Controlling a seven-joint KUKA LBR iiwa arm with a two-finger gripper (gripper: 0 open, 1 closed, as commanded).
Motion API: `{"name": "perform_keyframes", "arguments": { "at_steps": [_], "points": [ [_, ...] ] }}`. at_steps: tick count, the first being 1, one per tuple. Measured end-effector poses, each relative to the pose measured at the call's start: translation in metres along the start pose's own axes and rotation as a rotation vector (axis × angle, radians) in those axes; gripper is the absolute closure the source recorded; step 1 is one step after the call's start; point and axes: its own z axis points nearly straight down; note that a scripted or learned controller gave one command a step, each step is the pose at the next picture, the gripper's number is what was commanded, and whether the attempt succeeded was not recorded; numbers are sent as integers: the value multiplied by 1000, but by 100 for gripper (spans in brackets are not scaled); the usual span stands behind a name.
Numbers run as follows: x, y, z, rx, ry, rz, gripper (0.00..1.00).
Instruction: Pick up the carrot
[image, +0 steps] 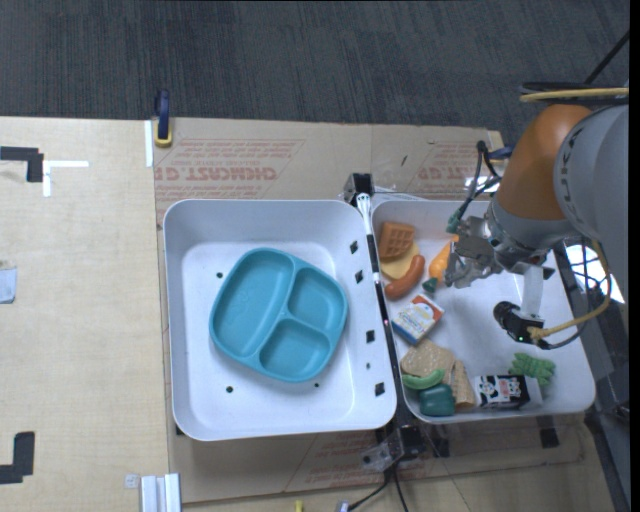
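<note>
The carrot (440, 262) is a small orange piece with a green tip, lying in the right bin (570, 400) near its upper left part. My gripper (462, 270) hangs right against the carrot's right side, low over the bin floor. The gripper body hides where its tips meet the carrot, so a hold on it cannot be made out. The grey arm with its orange band (535, 165) reaches in from the upper right.
Left of the carrot lie a waffle (397, 240) and a sausage (403, 281). A small carton (417, 320), bread slices (428, 360), a green toy (437, 401), a milk carton (500, 391) and a green leafy toy (533, 365) fill the bin's lower part. A blue divided plate (280, 315) sits in the left bin (185, 330).
</note>
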Motion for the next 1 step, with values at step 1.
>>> {"name": "perform_keyframes", "arguments": {
  "at_steps": [1],
  "points": [
    [13, -10, 32, -3, 1, -386, 100]
  ]
}}
